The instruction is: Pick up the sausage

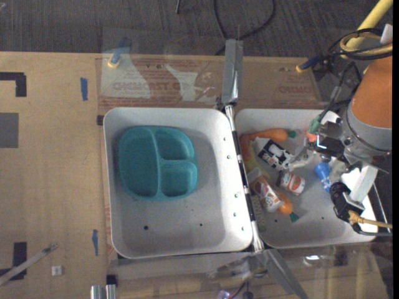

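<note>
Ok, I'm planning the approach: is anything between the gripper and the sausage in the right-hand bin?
Nothing visible does. The stubby red-and-white sausage lies uncovered right beside the grey two-finger gripper. A blue plastic piece and a brown labelled packet crowd its sides.

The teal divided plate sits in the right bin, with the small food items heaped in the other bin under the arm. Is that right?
Not quite. The camera view shows the teal divided plate in the left bin, not the right one. The rest holds: the small food items are heaped in the other bin, under the arm.
</note>
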Action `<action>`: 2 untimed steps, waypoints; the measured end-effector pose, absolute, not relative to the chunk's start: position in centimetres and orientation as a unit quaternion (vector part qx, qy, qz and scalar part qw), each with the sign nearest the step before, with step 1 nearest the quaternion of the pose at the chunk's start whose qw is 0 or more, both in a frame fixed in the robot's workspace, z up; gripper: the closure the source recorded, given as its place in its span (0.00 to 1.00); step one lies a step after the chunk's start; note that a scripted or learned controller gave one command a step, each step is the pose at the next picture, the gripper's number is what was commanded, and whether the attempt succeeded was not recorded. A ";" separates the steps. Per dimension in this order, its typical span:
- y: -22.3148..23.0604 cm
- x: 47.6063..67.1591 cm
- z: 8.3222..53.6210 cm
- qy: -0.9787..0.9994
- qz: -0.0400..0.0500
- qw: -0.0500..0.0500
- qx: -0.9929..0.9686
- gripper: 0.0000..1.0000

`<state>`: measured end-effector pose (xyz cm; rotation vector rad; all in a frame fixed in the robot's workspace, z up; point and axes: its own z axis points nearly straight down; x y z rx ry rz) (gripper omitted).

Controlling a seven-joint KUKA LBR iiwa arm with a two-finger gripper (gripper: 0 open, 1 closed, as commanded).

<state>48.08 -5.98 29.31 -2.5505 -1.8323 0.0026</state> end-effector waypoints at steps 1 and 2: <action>-2.6 48.0 37.6 -0.409 0.000 0.000 -0.912 0.00; 0.2 48.0 42.1 -0.162 0.000 -0.001 -0.987 0.00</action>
